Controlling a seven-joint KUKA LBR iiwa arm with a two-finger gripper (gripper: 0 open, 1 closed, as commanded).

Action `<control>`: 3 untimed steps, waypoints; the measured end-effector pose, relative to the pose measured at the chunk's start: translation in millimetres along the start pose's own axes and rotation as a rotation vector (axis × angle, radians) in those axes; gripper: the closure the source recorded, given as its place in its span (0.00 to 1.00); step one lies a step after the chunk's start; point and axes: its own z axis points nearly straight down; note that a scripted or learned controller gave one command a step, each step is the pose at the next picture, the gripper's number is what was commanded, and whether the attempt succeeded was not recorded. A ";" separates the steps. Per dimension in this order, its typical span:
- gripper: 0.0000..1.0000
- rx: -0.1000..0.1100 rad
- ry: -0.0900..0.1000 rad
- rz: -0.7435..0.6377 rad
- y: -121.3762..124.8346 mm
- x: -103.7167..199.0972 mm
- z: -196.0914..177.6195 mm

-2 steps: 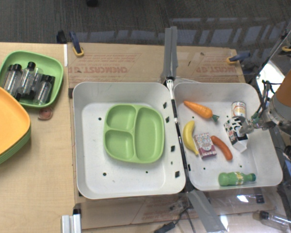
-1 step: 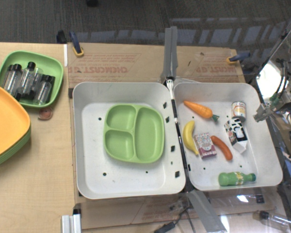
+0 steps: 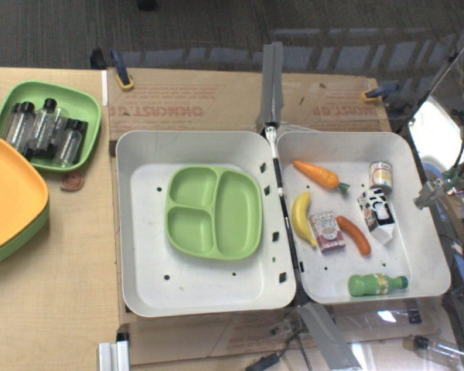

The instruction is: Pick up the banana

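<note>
Closest to the front, a green bottle (image 3: 377, 284) lies on its side in the right bin (image 3: 425, 273). A bit farther back is a red sausage (image 3: 354, 235), and just beside it a pink packet (image 3: 327, 233). The banana (image 3: 301, 217) lies touching the packet's left side, near the wall between the two bins. Then comes a black and white carton (image 3: 377, 211). My gripper (image 3: 439, 189) is at the right rim of this bin, well apart from the banana. It looks small and blurry, so I cannot tell if it is spread or pressed together. Farther back are a little can (image 3: 380, 176) and a carrot (image 3: 319, 175). The left bin (image 3: 139, 277) holds a green tray (image 3: 214, 211).
</note>
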 end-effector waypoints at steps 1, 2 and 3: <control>1.00 0.000 0.001 -0.055 -21.7 6.1 -4.3; 1.00 0.000 0.001 -0.098 -34.2 9.6 13.3; 1.00 -0.002 -0.001 -0.135 -25.3 7.1 -31.7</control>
